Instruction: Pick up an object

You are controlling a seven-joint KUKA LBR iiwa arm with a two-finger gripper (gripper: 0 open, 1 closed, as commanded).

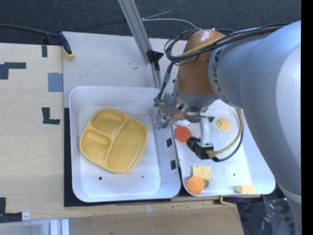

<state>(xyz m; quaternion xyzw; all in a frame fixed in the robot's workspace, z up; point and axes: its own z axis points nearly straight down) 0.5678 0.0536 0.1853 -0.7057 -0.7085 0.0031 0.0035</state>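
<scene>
The tool (164, 119) hangs low over the divide between the 2 shallow white bins (78, 131), near the flat round red-orange piece (183, 133) in the right bin. It appears to be in the reaching step, and I cannot tell how it is set. Next it needs to centre on that piece and descend.

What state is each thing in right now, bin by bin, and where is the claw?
Yellow divided plate: upright, flat in the left bin.
Red round piece: in the right bin, beside the claw.
Orange ball: touching the yellow block.
Pale yellow piece: lying apart.
Claw: low over the bins' shared edge.
</scene>
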